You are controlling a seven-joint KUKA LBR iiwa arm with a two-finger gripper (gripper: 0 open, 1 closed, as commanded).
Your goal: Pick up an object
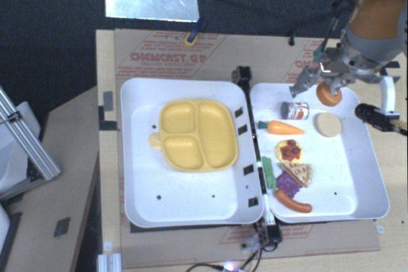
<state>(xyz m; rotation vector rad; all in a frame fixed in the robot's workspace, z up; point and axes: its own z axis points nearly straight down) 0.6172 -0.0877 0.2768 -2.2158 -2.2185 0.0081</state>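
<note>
So there are 2 shallow white plastic bins sitting side by side on a sheet of printed cardboard. The left bin holds a glossy yellow tray with rounded corners and 3 compartments, plus a small tab on its left edge.

The right bin is where all the toy food is. Up near the far end there's a little metal can lying on its side, long axis running left to right. Just below it is an orange carrot with a green stem, also lying left to right, stem end toward the divider and the pointed tip aiming right. Right of that is a flat pale beige disc, like a cookie or bun half. Then going toward the near end: a small round yellow piece with red topping, a waffle-textured wedge, something purple and crinkly, a thin green strip by the divider, and a smooth reddish sausage angled down to the right.

The arm comes in from the right, grey with its orange band, and the gripper hangs over the far end of the right bin, just above the can. A round brown-orange bun-shaped piece sits right under the wrist, partly hidden. Can't tell if the gripper is open or clamped on anything from this angle.
</note>
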